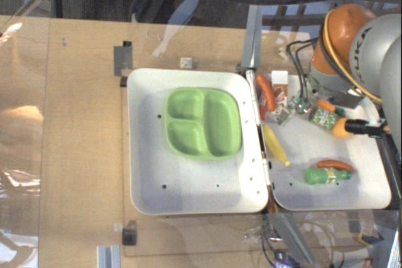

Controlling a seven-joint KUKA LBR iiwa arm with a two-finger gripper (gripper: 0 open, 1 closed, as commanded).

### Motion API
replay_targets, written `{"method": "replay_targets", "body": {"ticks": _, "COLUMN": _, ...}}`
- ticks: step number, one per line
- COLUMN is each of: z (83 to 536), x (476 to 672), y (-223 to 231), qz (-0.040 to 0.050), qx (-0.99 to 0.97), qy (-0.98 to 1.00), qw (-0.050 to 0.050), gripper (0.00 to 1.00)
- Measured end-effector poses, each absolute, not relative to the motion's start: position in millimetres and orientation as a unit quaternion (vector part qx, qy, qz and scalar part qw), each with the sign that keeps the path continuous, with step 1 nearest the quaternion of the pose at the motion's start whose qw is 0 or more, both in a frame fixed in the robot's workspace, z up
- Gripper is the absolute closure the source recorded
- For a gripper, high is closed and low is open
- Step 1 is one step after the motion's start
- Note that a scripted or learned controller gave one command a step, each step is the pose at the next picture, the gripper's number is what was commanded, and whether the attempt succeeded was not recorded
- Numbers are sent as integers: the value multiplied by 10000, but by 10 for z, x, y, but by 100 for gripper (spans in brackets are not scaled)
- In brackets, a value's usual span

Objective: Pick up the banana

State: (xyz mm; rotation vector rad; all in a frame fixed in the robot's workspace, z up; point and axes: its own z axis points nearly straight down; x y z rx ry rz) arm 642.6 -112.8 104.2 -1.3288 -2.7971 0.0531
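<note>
Banana (pixel 274 145), curved, smooth yellow peel

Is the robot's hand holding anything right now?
It can't be told. The hand hangs above the right bin, its tips too small to make out. The banana lies apart, by the bin's left wall.

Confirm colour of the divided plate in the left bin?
Light green, three compartments. The divided plate shows plainly in the camera view, in the left bin.
</note>
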Motion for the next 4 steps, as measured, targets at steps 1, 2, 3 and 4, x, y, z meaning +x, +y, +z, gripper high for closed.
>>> {"method": "replay_targets", "body": {"ticks": 1, "z": 1045, "x": 6440, "y": -1094, "qz": 145, "qx": -4274, "qy": -9037, "qw": 213, "gripper": 0}}
{"method": "replay_targets", "body": {"ticks": 2, "z": 1322, "x": 5704, "y": -959, "qz": -18, "qx": -4240, "qy": -9057, "qw": -41, "gripper": 0}}
{"method": "replay_targets", "body": {"ticks": 3, "z": 1078, "x": 5440, "y": -996, "qz": -98, "qx": -3318, "qy": -9429, "qw": -284, "gripper": 0}}
{"method": "replay_targets", "body": {"ticks": 4, "z": 1081, "x": 5095, "y": -1083, "qz": -78, "qx": -3160, "qy": -9481, "qw": -355, "gripper": 0}}
